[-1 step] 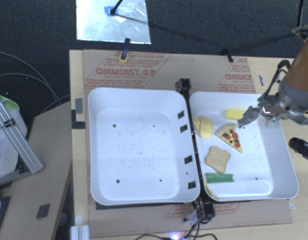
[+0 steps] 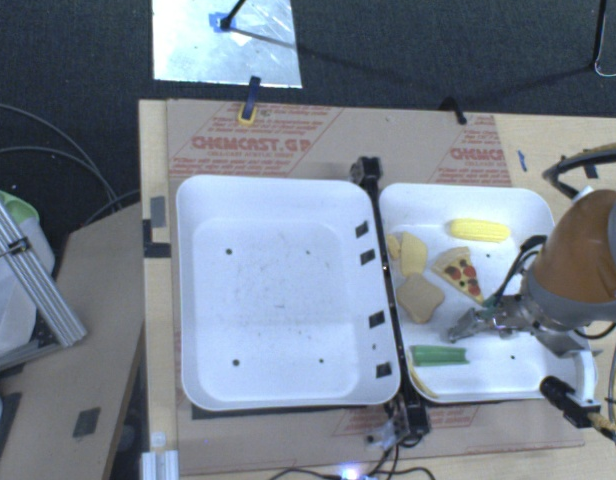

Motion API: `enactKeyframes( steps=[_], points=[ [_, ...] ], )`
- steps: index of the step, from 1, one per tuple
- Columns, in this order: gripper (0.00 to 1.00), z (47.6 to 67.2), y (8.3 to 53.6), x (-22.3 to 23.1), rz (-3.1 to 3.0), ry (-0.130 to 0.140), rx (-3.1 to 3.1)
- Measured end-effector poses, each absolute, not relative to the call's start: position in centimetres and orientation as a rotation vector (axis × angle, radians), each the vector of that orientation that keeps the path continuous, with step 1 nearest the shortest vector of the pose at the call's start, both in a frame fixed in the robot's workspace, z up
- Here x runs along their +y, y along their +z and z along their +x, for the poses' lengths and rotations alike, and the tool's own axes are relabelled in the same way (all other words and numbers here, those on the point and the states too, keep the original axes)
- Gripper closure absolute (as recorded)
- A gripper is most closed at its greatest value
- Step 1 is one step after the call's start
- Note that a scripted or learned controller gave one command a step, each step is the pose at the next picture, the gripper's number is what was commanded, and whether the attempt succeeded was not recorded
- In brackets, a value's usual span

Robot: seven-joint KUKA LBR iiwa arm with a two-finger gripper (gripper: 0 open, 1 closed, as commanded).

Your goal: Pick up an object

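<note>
Okay, left shallow white plastic bin (image 2: 278,288) is sitting beside the right white bin (image 2: 518,203), which is holding the toys. Pale yellow cheese wedge (image 2: 412,252), tan bread slice (image 2: 420,296), pizza slice toy (image 2: 460,271), yellow corn cob (image 2: 479,230) lying lengthwise left-right. Green flat pepper strip (image 2: 440,356) is lying just below-left of the metal two-finger gripper (image 2: 464,326), long axis left-right, apart from it. Gripper is hovering low; grip state cannot be told, too small. Grey-orange arm (image 2: 588,258) is getting cut off at right.

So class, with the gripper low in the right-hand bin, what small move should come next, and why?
Probably a short drop toward the green piece. The gripper sits just above it in the right bin with nothing visibly between its fingers, and the tan slice lies close on its other side.
</note>
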State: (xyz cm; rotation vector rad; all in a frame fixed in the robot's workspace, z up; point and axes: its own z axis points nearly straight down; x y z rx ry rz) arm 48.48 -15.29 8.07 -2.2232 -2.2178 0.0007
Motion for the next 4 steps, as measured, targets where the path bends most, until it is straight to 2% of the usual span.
enactKeyframes(
  steps=[1, 2, 3, 4],
  points=[
    [0.0, 53.3, 8.5, -13.3, -2.217, -0.005, -2.232],
    [0.0, 56.3, 8.5, -10.3, -2.215, -0.005, -2.232],
    [0.0, 50.6, 19.0, -3.1, -2.211, -0.009, -2.233],
    [0.0, 48.3, 10.3, -10.4, -2.226, 0.01, -2.211]
  ],
)
